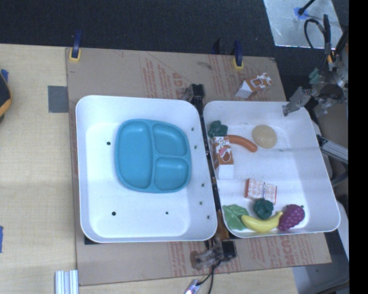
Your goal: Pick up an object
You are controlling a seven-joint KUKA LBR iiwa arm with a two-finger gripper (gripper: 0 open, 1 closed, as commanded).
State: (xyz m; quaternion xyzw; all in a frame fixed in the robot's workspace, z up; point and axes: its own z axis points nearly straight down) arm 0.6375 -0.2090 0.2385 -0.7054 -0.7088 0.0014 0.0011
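Camera view, stock of two bins (86, 164).

Left bin: one blue divided plate (152, 155), lying flat in the middle. It looks like stiff, smooth plastic; you would need to catch its rim, and flat on the floor it gives little to bite on.

Right bin (319, 164), far edge: a small dark green piece (218, 128) at the far-left corner, an orange sausage (241, 143) beside it, a pale round disc (264, 136) just right of that. By the left wall: a printed packet (221, 152), flat. You will likely find the sausage the easiest take: probably light, firm toy plastic, raised enough to pinch across its middle.

Right bin, near edge: a red-and-white packet (260, 190); below it a cluster of green leaf (234, 214), banana (262, 223), dark green lump (263, 208) and purple grapes (291, 217), touching or nearly so. Crowded; a pinch there may nudge neighbours. All are probably light, hard and a bit slippery.

Gripper (294, 106): at the far-right corner of the right bin, over its rim, nothing seen in it. You cannot tell how it is set; it is small, dark and partly cut off by the frame.

Hard to make out: packet print, and what the dark green pieces are.
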